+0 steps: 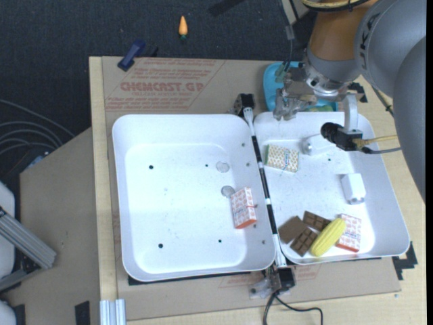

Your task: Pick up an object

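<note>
My gripper (288, 108) hangs over the far left corner of the right bin (379, 175), under the orange-banded wrist. Nothing shows in its grasp. A small patterned packet (282, 158) lies just below it in that bin, with a small pale object (308, 144) beside it. Further toward the front lie a white cylinder (352, 187), a brown chocolate bar (302, 232), a yellow corn cob (328, 236) and a red-and-white box (352, 232). In the left bin (135, 181) a red-and-white carton (243, 207) rests near the right wall.
Two small grey discs (222, 167) mark the left bin's floor. A teal object (274, 83) sits behind the right bin, close to the gripper. A blue piece (130, 55) and an orange piece (183, 26) lie beyond the board. The bins share a black central divider (260, 175).
</note>
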Motion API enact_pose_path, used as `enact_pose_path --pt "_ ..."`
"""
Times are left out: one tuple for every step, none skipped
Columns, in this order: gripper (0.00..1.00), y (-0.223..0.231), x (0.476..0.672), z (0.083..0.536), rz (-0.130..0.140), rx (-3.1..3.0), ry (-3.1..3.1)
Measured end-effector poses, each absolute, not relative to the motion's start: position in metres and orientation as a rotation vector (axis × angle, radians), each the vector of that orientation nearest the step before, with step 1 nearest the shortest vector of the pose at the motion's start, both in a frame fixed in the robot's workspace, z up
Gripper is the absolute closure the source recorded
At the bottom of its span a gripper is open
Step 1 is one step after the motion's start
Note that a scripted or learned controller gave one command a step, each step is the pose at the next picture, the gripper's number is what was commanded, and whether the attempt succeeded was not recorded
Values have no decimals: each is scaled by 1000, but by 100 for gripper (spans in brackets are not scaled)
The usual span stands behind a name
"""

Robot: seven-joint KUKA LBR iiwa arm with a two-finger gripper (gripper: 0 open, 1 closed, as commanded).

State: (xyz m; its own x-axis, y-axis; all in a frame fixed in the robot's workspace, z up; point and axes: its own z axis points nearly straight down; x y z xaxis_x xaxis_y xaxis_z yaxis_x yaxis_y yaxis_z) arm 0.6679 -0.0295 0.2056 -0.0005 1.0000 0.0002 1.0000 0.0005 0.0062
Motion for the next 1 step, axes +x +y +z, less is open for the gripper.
enact_pose_path --pt "0 -30 668 205 6 2218 2219"
